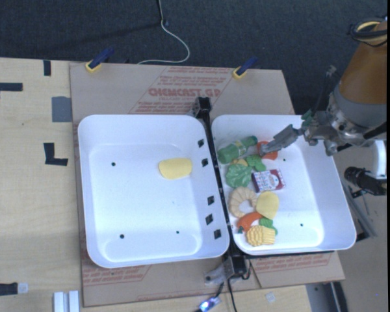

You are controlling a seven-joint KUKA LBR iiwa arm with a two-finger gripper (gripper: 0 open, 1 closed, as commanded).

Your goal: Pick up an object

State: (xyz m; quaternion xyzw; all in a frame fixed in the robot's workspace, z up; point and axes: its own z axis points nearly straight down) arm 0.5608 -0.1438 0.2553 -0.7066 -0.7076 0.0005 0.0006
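While the toy foods (253, 197) lie heaped along the right bin's (318, 207) left side, green, red, yellow and tan, the gripper (271, 145) hangs at the pile's upper edge; its grip cannot be told. A yellow piece (175, 168) lies in the left bin (117, 194), on cardboard (175, 93) over a wooden bench (26, 194)

Grey arm with orange band above the wrist (364, 77), entering from three o'clock and bulking large at the upper right of the camera view. Wrist bent toward nine o'clock, ending in a dark metal block with cabling. Slim grey two-finger gripper (268, 150) stretched out low and slanted toward eight o'clock, its tip at the centre-right. Fingers seen as a single narrow wedge, too close together and too small to tell parted from closed.
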